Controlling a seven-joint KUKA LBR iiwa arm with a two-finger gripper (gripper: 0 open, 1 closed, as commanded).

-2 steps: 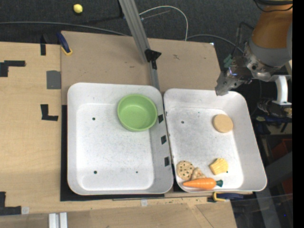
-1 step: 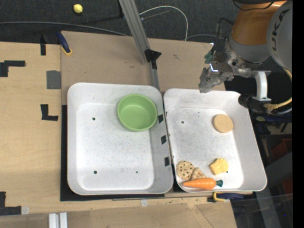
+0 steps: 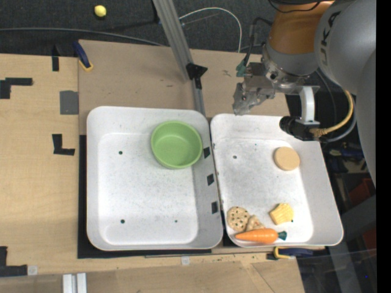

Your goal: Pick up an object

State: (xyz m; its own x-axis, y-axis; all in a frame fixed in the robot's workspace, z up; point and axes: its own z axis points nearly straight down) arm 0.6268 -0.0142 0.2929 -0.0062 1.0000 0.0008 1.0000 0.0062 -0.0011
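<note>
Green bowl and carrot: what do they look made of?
Green bowl: likely plastic, matte to satin; uniform light green, smooth molded rim, no glaze highlights.
Carrot: looks like a toy, probably plastic or rubber; flat, saturated orange with a solid green tip, soft sheen. Too small to tell which.

The left bin [image 3: 110, 182] offers wide open floor; its single obstacle is the green bowl [image 3: 176, 144], sitting toward one o'clock from the bin's centre, near the far rim. The right bin [image 3: 244, 163] is open through its middle and far-left part. A round tan biscuit [image 3: 286, 159] lies at two o'clock from that centre. At six o'clock the near rim is crowded: a cracker [image 3: 237, 217], a yellow piece [image 3: 281, 213] and a carrot [image 3: 261, 236] lie close together. The gripper [image 3: 243, 104] hangs over the far rim at twelve o'clock, and the slanted metal pole [image 3: 177, 35] crosses above at eleven.
</note>
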